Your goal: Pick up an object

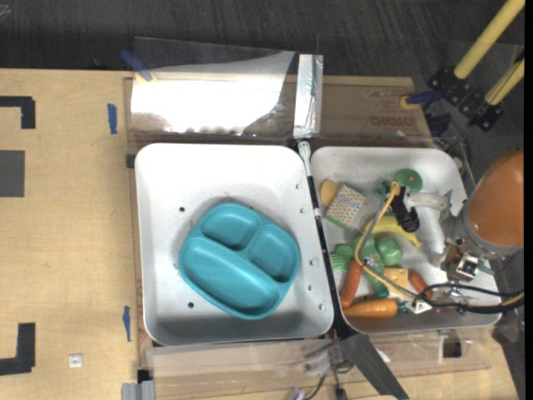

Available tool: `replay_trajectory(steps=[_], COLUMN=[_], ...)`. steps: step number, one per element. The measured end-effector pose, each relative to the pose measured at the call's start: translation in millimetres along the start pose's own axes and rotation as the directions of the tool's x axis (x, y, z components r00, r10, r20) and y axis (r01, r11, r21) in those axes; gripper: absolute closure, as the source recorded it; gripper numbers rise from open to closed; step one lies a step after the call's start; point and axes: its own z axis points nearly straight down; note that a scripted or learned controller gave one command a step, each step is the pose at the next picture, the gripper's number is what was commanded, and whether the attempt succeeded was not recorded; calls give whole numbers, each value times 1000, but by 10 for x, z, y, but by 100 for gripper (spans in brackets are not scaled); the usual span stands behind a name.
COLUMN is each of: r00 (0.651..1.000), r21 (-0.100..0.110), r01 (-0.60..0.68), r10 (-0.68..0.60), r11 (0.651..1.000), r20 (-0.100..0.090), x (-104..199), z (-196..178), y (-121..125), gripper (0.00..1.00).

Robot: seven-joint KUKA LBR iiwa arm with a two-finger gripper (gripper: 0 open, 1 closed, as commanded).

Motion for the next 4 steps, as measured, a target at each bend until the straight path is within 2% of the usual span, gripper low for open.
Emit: replay_trajectory(steps=[1,2,3,4], r00=[1000,967,968,992], r21=[4,1,-1,0], r01=[-2,255,252,125], r10=[2,-255,-252,-125], r11=[1000,967,968,992], r20=[-2,3,0,-5], x=[6,26,282,760], z=[-111,-429,-788,-1868], y=[-25,-197,195,6], gripper=[100,100,100,100])
